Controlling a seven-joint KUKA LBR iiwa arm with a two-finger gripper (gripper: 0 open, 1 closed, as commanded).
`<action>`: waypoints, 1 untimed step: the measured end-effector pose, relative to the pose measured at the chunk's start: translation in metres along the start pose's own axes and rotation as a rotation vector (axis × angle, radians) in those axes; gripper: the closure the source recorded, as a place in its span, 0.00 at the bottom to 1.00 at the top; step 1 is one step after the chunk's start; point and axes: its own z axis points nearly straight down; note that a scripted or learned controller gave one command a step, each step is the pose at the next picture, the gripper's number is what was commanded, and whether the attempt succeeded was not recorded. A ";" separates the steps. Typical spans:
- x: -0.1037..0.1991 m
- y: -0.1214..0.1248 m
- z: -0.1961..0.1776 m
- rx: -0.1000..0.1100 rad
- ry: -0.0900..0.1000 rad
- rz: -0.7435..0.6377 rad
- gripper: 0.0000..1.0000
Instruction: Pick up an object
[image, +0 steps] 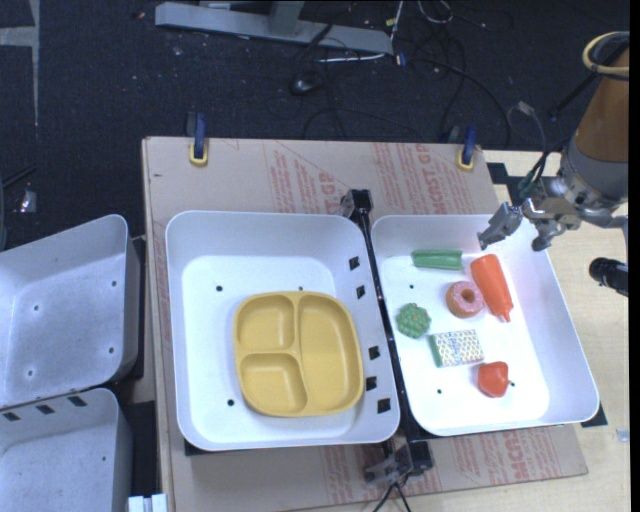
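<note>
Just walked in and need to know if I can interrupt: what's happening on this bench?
A robot arm reaches in from the right, its hand open above the far edge of the right bin and holding nothing. That bin holds a carrot, a green bean pod, a donut, a broccoli piece, a patterned sponge block and a small red fruit. The left bin holds a yellow divided plate. Nothing has been picked yet.

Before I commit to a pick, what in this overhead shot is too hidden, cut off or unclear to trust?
- Gripper: small and blurred in the camera view, so contact with anything is unreadable.
- Arm: cut off by the right edge.
- Patterned block: print too small to read.
- Carrot: far end blurred.
</note>
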 end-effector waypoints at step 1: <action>0.006 0.001 0.063 0.002 0.001 0.000 0.00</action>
